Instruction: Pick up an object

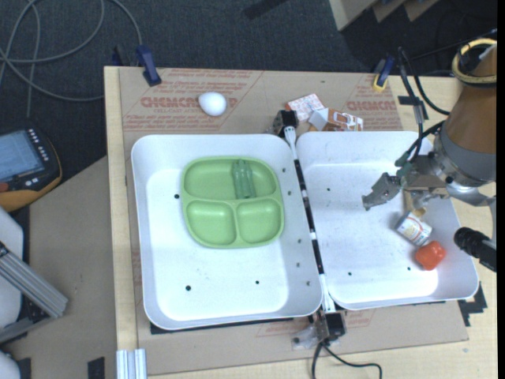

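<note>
From the camera above the bench, I judge the pick as not yet made: nothing sits between my fingers, and every candidate lies on a bin floor. My gripper [384,189] hangs over the right bin [347,275], its dark fingers pointing toward that bin's middle and spread somewhat apart, with bare white floor under them. The nearest things to take are a small white-and-tan cylinder [413,229] lying on its side and a red-orange object [429,256] just beside it, both toward the bin's right side and a little nearer the bench's front edge than my fingertips. In the left bin [158,235] rests a green divided tray [233,202], well apart from me. Left to do, as I see it: settle over one object, come down, close and lift

My arm [470,125] comes in from the right edge, the orange band above the grey wrist, and the wrist is bent so the gripper reaches leftward and downward over the bin. A few small packets [322,115] and a white ball [211,103] lie on the bench behind the bins
</note>
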Robot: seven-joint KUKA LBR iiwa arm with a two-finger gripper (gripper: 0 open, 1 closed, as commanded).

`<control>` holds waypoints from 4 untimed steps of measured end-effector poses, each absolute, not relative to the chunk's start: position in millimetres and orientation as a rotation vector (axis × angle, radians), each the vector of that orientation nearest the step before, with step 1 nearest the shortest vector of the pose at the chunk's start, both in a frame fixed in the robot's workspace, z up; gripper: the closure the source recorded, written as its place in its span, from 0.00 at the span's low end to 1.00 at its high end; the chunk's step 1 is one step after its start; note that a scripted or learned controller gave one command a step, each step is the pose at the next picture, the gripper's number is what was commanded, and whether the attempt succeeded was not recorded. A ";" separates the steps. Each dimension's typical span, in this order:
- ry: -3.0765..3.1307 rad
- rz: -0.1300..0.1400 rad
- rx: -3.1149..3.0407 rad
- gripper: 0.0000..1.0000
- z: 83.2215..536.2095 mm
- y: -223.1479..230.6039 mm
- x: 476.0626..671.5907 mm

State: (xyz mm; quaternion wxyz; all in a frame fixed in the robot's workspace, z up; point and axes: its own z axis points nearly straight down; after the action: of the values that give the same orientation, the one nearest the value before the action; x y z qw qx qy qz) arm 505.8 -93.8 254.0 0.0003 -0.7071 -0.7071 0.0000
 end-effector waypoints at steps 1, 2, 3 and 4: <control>-2.222 -0.001 -2.224 0.00 252.1 -134.5 538.1; -2.221 0.002 -2.224 0.00 205.8 -204.7 579.9; -2.218 -0.002 -2.213 0.00 93.9 -218.5 590.5; -2.224 -0.011 -2.212 0.00 85.6 -218.3 575.2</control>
State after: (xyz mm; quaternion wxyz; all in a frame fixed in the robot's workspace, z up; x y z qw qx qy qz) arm 575.2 -218.3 85.6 0.0026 -0.7053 -0.7089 -0.0036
